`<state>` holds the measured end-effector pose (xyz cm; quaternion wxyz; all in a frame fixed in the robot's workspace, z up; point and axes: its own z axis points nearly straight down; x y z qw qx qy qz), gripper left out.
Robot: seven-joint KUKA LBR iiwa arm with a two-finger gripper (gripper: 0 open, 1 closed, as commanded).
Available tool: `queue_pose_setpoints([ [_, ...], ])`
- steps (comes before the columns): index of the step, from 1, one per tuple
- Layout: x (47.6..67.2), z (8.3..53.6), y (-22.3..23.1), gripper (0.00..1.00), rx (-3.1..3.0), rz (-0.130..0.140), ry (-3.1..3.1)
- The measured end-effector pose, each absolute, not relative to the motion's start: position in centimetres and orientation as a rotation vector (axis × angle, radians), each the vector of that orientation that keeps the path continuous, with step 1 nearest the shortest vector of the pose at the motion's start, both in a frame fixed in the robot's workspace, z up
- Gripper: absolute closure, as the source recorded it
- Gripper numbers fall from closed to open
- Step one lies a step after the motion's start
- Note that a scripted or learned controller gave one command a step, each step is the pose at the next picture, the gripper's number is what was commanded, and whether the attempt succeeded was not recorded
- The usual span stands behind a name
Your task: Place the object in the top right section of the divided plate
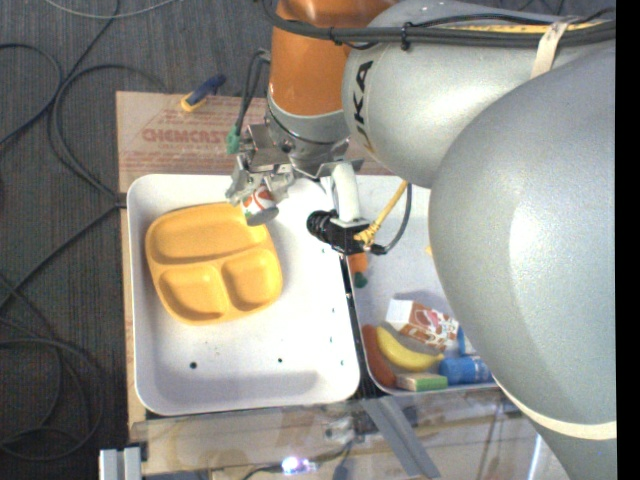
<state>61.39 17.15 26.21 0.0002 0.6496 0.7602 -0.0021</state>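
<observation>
A yellow divided plate (212,261) lies in the left white bin (300,368), with one long section on its far side and two smaller ones on its near side. My gripper (254,196) hangs over the plate's far right rim. A small red and white object (263,204) sits between its fingertips, just above the plate's edge, and the gripper is shut on it. The grey arm with its orange band (315,38) comes in from the right and covers much of the right bin.
The right bin (372,383) holds a banana (410,351), a blue item (466,370), a red item (373,341) and a printed packet (430,324). A cardboard sheet (170,138) lies behind the left bin with a blue and yellow tool (203,91) on it. Cables run over the carpet.
</observation>
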Motion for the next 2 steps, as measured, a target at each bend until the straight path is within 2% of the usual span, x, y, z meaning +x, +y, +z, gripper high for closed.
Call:
queue_pose_setpoints([
  [1, 64.2, 28.7, 18.5, 1.0, 2.175, -0.008, 2.264],
  [2, 61.3, 13.0, 16.0, 1.0, 2.056, 0.023, 2.363],
])
